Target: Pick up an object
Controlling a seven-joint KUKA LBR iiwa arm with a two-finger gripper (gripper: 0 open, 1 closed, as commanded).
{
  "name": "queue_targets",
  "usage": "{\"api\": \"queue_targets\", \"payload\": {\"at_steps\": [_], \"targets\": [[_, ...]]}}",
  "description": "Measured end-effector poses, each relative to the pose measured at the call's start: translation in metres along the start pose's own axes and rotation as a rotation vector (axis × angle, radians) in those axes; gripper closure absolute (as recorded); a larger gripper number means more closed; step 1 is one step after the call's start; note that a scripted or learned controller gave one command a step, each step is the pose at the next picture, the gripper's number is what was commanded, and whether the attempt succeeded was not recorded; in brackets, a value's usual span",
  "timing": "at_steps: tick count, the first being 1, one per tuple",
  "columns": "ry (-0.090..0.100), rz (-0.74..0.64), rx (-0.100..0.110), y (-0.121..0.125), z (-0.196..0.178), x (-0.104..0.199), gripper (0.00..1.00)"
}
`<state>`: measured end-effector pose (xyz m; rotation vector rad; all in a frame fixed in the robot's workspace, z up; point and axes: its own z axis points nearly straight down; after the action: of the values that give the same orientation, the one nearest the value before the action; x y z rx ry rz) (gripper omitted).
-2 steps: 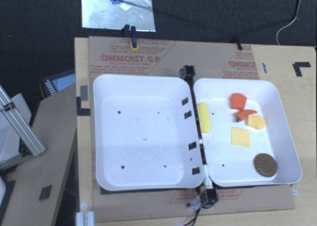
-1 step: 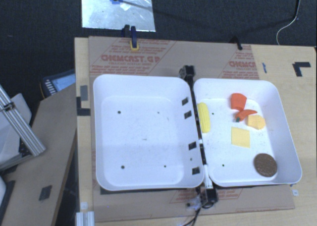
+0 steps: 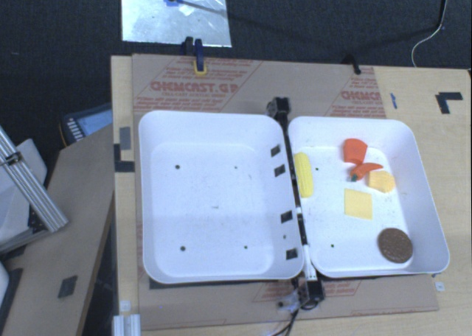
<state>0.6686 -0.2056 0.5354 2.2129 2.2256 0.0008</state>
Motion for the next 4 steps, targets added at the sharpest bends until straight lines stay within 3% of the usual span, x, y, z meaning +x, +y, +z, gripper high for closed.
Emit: {"api": "queue_targets", "payload": {"at_steps": [4], "targets": [[0.000, 0.000, 0.000, 0.0000, 0.0000, 0.0000, 1.00]]}}
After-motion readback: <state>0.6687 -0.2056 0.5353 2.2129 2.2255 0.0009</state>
